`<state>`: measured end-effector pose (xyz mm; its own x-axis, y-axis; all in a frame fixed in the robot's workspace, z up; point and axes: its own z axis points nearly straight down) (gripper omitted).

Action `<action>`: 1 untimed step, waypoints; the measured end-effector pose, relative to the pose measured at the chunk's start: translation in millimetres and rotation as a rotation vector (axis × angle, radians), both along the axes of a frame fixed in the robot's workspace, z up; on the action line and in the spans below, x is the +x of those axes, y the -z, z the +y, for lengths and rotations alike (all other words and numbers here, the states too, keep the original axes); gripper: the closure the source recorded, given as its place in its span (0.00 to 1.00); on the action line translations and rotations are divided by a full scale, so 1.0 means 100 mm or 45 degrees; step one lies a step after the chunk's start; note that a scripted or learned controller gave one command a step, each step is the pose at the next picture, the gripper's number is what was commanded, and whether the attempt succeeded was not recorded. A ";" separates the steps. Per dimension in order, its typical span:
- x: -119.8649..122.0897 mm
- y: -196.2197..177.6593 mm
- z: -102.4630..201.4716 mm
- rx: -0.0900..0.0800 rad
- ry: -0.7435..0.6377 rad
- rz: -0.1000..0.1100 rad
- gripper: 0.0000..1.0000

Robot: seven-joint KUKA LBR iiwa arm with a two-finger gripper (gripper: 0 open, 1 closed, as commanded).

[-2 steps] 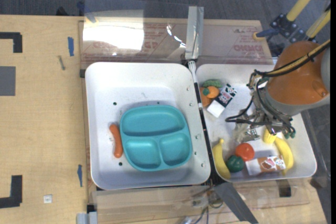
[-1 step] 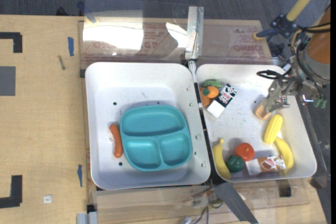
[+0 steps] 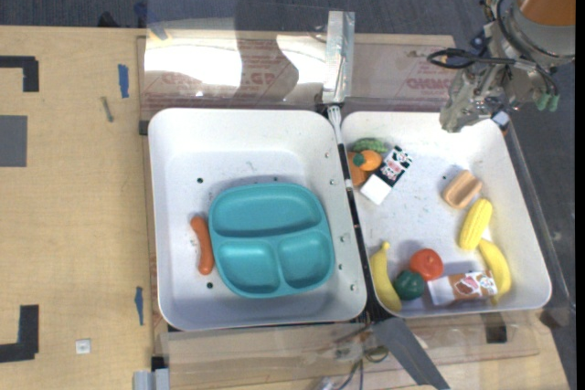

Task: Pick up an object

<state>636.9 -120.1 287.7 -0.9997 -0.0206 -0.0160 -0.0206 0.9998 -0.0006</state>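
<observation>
My gripper [image 3: 460, 116] hangs over the far right corner of the right bin [image 3: 430, 128], above the bin floor with nothing between its fingers. Below it in that bin lie a hot dog bun [image 3: 462, 188], a corn cob [image 3: 474, 223], two bananas [image 3: 496, 265] [image 3: 384, 277], a red tomato [image 3: 426, 264], a green vegetable [image 3: 409, 286], a packaged item [image 3: 466, 286], a carrot [image 3: 366, 160] and a black-and-white carton [image 3: 391, 168]. The nearest of these, the bun, lies well clear of the gripper.
The left bin [image 3: 183, 151] holds a teal divided tray [image 3: 271, 238] and an orange sausage [image 3: 202, 244] beside it. A clear plastic divider [image 3: 336, 59] stands at the back between the bins. Wooden bench surface [image 3: 64, 196] stretches to the left.
</observation>
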 end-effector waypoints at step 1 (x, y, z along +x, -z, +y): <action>0.30 -0.43 0.72 0.003 0.003 0.002 1.00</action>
